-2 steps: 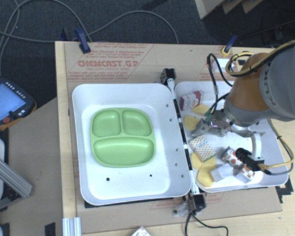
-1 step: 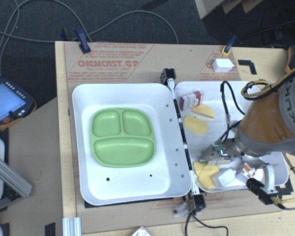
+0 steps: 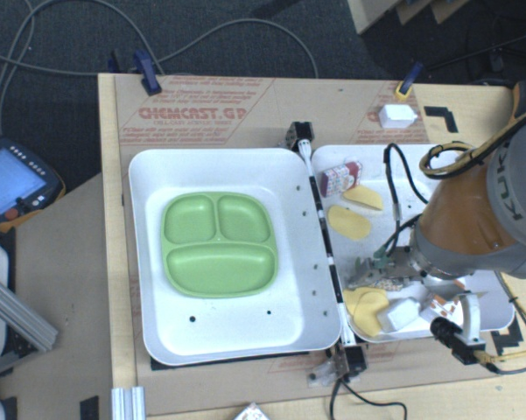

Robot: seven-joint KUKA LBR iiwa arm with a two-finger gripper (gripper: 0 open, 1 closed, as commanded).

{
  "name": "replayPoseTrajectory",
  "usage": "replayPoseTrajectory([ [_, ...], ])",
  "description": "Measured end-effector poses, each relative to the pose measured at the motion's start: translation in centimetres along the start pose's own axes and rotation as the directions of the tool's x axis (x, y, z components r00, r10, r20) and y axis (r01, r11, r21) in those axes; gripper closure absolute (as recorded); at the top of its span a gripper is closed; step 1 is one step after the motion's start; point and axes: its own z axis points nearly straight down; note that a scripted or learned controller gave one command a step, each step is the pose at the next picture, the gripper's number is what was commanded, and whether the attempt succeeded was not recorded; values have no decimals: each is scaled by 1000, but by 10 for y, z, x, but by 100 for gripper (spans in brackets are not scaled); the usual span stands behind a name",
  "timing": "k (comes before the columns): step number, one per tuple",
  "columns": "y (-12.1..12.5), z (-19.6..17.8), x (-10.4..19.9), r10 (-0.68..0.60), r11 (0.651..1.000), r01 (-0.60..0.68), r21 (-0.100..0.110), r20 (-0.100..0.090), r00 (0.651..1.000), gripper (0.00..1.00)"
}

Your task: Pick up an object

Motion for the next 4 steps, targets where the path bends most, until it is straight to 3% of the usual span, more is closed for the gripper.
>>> replayPoseTrajectory([
  [1, 101, -1, -49, 0, 1000, 0, -3, 3, 1000, 0],
  [2, 161, -81, -106, 0, 1000, 0, -5, 4, 1000, 0],
  [3, 146, 0, -125, -4, 1000, 4, 3, -9, 1000, 0],
  [4, 118, -1, -125, -4, 1000, 4, -1, -6, 1000, 0],
])
